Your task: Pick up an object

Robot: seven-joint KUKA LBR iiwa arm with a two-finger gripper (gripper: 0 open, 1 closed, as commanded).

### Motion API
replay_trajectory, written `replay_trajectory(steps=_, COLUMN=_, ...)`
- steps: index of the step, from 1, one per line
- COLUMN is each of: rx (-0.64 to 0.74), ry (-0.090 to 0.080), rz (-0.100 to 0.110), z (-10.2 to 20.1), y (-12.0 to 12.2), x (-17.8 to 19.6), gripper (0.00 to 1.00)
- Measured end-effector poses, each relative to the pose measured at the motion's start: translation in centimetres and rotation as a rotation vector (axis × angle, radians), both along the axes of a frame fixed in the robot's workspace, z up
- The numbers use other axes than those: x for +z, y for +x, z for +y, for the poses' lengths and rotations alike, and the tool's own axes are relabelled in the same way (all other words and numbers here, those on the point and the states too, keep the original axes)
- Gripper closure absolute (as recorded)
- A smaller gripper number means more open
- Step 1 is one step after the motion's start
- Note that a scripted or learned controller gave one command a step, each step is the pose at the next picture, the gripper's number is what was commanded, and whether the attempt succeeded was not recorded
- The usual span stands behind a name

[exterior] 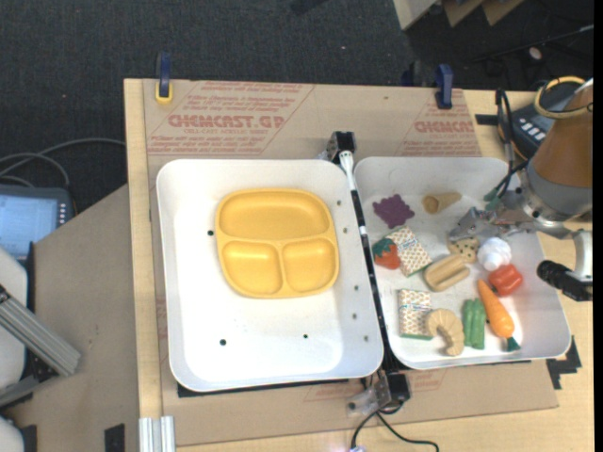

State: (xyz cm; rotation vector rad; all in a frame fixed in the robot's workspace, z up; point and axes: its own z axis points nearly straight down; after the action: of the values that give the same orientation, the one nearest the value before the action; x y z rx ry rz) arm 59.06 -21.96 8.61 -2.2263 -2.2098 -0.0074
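Gripper [479, 220] sits low over the far right part of your right bin [415, 169], fingers spread apart, nothing between them. Toy food lies scattered beneath and beside it: purple grapes [393, 210], hot dog bun [446, 272], red pepper [505, 280], carrot [497, 311], green pod [473, 322]. Your left bin [188, 299] holds a yellow divided tray [277, 241].

overhead fixed | slanted down | both bins [179, 252] framed, mid-distance
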Motion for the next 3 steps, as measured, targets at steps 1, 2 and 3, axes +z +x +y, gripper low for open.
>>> replay_trajectory(steps=1, rx=0.014, ry=-0.008, rz=-0.004, z=6.9, y=2.9, x=0.1, gripper=0.00)
replay_trajectory(steps=2, rx=0.007, ry=-0.008, rz=0.022, z=11.8, y=7.3, x=-0.3, gripper=0.00)
replay_trajectory(steps=3, rx=0.002, ry=-0.006, rz=0.027, z=11.5, y=7.1, x=0.7, gripper=1.00)
